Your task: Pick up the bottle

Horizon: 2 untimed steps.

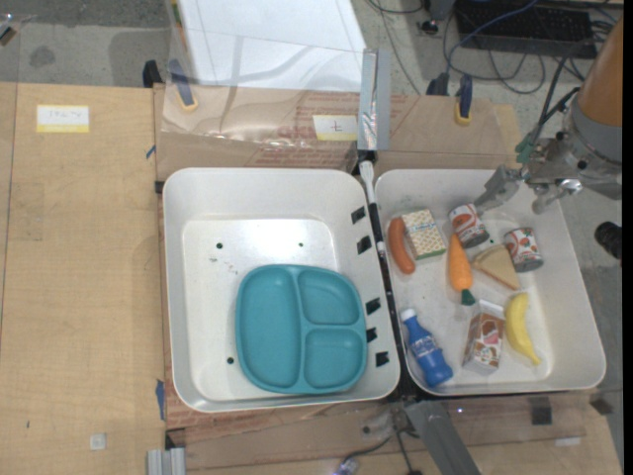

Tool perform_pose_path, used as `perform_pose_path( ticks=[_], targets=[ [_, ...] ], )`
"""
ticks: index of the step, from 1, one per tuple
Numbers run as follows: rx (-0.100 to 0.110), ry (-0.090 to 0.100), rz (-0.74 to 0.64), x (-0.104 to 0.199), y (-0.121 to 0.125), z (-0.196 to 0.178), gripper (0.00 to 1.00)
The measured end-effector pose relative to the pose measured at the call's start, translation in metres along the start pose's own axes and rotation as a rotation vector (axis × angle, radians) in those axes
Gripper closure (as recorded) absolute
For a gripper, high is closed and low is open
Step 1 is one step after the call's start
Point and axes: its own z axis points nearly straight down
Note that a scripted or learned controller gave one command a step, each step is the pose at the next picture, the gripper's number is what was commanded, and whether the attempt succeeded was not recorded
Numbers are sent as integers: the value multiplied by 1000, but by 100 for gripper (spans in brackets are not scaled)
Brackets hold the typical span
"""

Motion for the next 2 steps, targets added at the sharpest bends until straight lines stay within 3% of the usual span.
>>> perform_pose_path(
  ticks=[1, 2],
  targets=[
    [1, 0, -154, 25, -54, 161, 0],
    [-40, -26, -337, 44, -106, 164, 0]
  ],
)
